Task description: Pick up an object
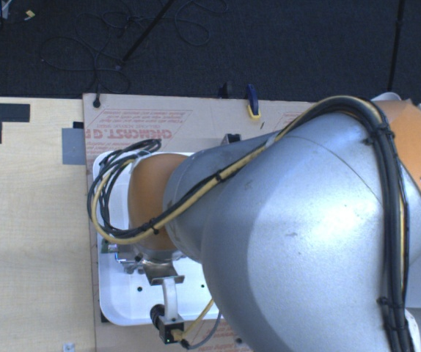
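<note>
While working this low over a bin, treat the grey arm as the chief obstacle: huge in the scene, reaching in from the right and covering nearly everything to the right of the gripper and beyond it. Make any descent slow and straight down, with no way of judging from here what lies underneath.

Next, mind the bench, pale wood spreading well to the gripper's left, and the brown cardboard sheet with printed lettering on the gripper's far side. Touch neither.

Work within the white bin: bare floor and rounded corner visible just left of the gripper and on its near side. Allow room from the bin wall before any sideways shift.

Watch the looped black and yellow cables, bulging out to the left of the orange band, just above the gripper. Avoid dragging them across the bin's rim.

As for the gripper itself: tucked under the orange band, low over the bin floor. Clenched or released, cannot tell; nothing seen gripped.

Lastly, the object: hidden, probably beneath the gripper or under the arm to its right, though impossible to say which. Best, then, to close gently, raise only a little, and check for a real catch before carrying anything off.
</note>
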Tool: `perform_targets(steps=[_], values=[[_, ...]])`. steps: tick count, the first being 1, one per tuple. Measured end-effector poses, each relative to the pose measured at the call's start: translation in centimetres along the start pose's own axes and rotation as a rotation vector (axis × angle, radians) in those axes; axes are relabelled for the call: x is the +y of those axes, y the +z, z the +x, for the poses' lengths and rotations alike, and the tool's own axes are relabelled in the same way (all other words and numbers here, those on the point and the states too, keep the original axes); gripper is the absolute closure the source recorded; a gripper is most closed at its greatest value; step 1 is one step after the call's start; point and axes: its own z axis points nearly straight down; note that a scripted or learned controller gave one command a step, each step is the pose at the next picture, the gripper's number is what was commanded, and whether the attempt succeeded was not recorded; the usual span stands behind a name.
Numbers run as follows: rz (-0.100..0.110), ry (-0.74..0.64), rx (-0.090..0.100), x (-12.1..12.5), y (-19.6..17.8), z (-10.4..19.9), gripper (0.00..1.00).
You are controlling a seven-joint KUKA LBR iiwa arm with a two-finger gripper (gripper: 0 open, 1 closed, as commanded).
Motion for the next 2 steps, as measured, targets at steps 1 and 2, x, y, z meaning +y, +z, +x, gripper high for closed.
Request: perform_targets(steps=[1,2], values=[[-0.005,0.007,0.001,-2.03,-0.03,-0.11,1.00],[-0.005,0.014,0.002,-2.03,-0.01,-0.10,1.00]])
